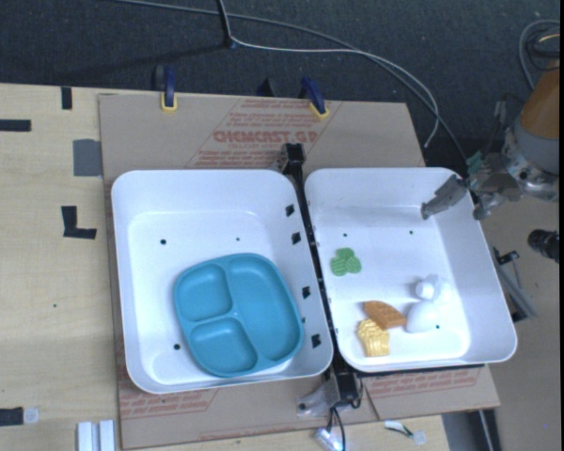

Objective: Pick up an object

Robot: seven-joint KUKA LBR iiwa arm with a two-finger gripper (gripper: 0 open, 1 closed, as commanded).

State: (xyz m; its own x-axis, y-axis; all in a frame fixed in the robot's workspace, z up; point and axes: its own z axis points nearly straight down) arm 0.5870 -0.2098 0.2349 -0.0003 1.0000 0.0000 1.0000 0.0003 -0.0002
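Observation:
My gripper (pixel 462 201) hovers over the far right corner of the right bin (pixel 385 191), its two grey fingers spread open with nothing between them. Lower in that bin lie a green piece (pixel 345 263), an orange piece (pixel 385 314), a yellow piece (pixel 373 337) and a white object (pixel 423 306). The gripper is well apart from all of them, up and to the right.
The left bin (pixel 169 205) holds a blue divided plate (pixel 235 314). A black clip joins the bins at the far edge (pixel 292 155). Cables run across the dark floor behind the bench. The arm's orange band (pixel 545 101) sits at the right.

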